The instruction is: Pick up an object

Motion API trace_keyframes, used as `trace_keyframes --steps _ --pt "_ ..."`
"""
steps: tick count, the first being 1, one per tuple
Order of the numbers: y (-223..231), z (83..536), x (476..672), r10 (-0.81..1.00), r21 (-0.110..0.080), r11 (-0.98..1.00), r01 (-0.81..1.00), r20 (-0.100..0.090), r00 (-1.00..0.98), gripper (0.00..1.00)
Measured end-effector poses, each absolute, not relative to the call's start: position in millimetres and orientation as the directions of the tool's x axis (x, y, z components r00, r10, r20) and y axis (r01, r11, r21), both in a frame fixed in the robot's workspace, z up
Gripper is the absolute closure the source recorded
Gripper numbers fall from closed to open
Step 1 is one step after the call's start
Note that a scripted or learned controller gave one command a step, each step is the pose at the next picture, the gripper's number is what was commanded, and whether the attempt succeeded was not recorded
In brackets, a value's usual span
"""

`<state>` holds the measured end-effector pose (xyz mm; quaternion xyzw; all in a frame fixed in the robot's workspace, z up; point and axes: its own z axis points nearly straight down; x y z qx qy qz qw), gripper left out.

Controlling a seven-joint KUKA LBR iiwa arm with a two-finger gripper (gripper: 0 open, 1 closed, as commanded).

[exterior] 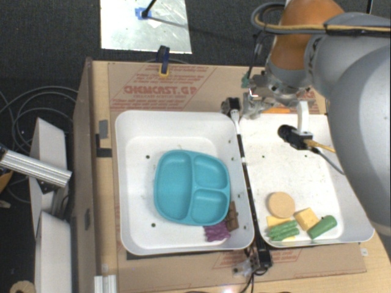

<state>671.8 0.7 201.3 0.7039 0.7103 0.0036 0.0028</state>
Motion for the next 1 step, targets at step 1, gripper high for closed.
trace_keyframes --steps 1 --pt "57.3 195.5 668.8 1.0 0.003 0.009 1.0 0.001 -0.009 1.0"
